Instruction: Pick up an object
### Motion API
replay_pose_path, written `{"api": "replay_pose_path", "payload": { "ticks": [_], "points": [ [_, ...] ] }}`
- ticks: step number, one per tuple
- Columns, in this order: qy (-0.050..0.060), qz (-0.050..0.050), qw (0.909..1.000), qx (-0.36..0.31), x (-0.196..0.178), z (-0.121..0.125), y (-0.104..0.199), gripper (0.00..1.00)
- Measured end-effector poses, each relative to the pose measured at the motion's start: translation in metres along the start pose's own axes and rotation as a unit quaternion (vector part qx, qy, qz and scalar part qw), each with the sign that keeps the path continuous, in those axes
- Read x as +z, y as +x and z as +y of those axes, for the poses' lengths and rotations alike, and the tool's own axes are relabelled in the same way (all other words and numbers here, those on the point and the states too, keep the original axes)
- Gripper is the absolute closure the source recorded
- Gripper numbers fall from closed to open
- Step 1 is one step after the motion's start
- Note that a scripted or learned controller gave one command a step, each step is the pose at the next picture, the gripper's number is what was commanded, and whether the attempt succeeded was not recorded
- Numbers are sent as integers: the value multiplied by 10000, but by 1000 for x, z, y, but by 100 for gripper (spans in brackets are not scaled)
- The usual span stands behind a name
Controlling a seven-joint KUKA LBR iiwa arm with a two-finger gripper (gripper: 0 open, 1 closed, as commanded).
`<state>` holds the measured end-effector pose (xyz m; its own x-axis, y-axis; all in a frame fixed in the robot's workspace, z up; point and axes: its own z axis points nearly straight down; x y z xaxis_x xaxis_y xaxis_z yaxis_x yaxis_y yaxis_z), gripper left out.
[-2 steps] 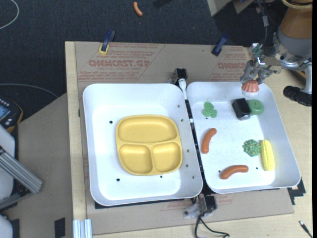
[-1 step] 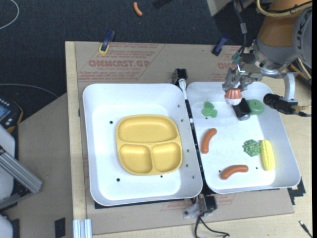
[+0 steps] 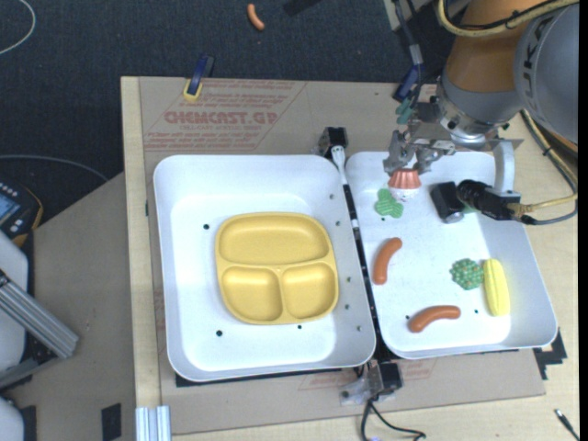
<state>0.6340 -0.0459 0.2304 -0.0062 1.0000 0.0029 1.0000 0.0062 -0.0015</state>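
Note:
My gripper (image 3: 404, 165) hangs over the far left corner of the right bin (image 3: 524, 246). A small red and white toy piece (image 3: 403, 183) sits between its fingers, and the gripper is shut on it. Just below that piece, a small green toy (image 3: 390, 204) lies on the bin floor. Also in this bin are an orange sausage (image 3: 387, 259) near the left wall, a second sausage (image 3: 433, 317) at the front, a green broccoli (image 3: 466, 273) and a yellow corn cob (image 3: 496, 287) at the right.
The left bin (image 3: 184, 246) holds a yellow divided plate (image 3: 276, 266) in its middle. A blue and yellow clamp (image 3: 197, 76) sits at the bench's far edge. An orange sausage (image 3: 255, 16) lies on the dark floor beyond the bench.

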Motion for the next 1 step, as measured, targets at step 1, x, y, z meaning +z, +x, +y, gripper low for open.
{"api": "replay_pose_path", "payload": {
  "ticks": [1],
  "points": [
    [-22,-14,10000,16,0,11,16,100]
  ]
}}
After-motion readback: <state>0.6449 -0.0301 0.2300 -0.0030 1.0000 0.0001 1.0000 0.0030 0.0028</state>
